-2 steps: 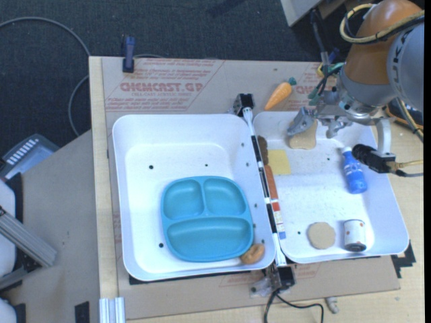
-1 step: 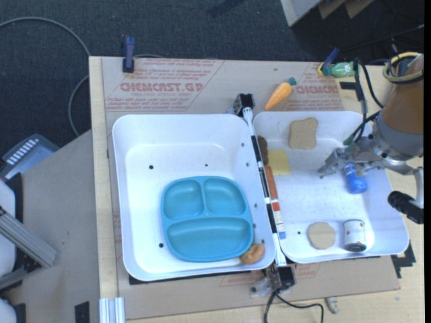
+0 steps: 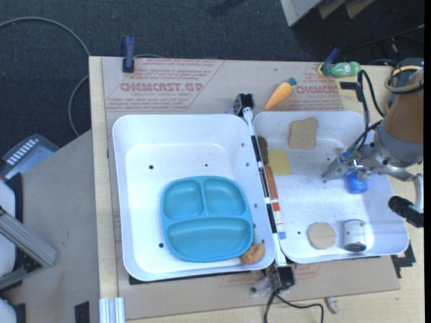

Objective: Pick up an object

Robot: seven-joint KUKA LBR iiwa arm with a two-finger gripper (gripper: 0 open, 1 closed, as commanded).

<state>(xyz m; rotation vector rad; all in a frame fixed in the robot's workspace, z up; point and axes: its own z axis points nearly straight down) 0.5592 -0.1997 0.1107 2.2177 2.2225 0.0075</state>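
My gripper [image 3: 347, 169] hangs low over the right part of the right bin [image 3: 296, 207], below the grey arm with its orange band [image 3: 406, 116]. A small blue object [image 3: 357, 184] lies on the bin floor right under it, touching or almost touching it. A tan bread slice [image 3: 303, 133] lies at the far side of the same bin, and a yellow square [image 3: 279, 161] sits by its left wall. Near the front edge are a round tan cookie [image 3: 322, 235] and a small silver can [image 3: 353, 235].
The left bin [image 3: 135, 180] holds a blue divided plate [image 3: 205, 217], with a brown pastry [image 3: 253, 253] at its front right corner. Behind the bins, a toy carrot [image 3: 279, 94] and a green bottle [image 3: 341, 68] lie on the bench. A blue clip [image 3: 128, 52] is at the far left.
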